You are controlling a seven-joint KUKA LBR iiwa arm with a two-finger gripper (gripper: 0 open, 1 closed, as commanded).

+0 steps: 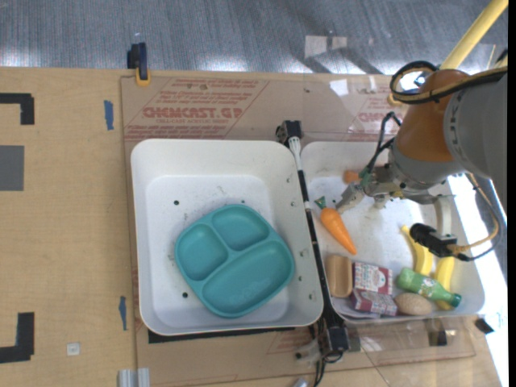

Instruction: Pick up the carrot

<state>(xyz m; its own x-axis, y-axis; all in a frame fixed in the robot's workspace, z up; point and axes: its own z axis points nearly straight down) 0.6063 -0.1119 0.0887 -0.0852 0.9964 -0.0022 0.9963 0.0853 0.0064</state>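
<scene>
The carrot (336, 226), orange with a green top, lies in the right bin (476, 297) close to its left wall, pointing toward the front. My gripper (363, 199) hangs just above and to the right of the carrot's green end, apart from it. It is open, with nothing between its fingers. The grey arm with its orange band (423, 131) reaches in from the right above the bin's back half.
A teal divided plate (234, 258) lies in the left bin (153, 216). The right bin also holds a small orange piece (351, 176), a yellow banana (419, 247), a green bottle (427, 287), a pink carton (371, 285), a tan slice (339, 275) and a potato (412, 304).
</scene>
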